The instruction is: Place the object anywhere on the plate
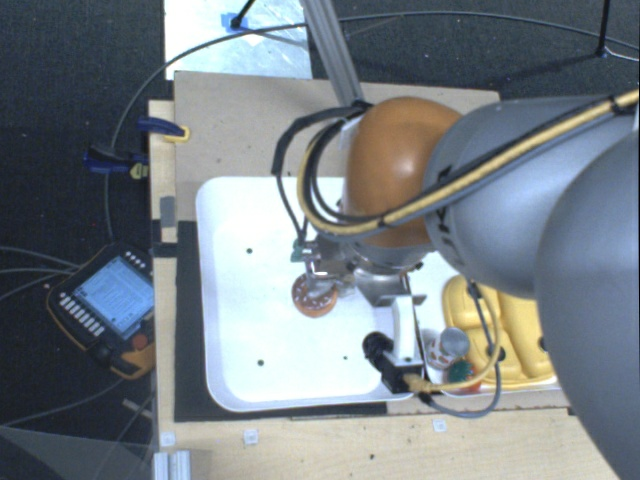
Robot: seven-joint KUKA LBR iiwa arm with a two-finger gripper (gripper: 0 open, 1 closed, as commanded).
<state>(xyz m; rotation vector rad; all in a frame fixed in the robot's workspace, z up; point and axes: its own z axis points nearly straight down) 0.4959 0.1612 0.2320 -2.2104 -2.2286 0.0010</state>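
You can read no writing or brand anywhere. The brown round object (315, 296) lies in the white bin (235, 268) at frame centre, directly under the hand (322, 268); whether the hand grips it, you cannot tell.

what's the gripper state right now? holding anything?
Gripper: cannot be told; the wrist hides it from above. It sits right over a small brown round object in the left white bin; no grasp is visible.
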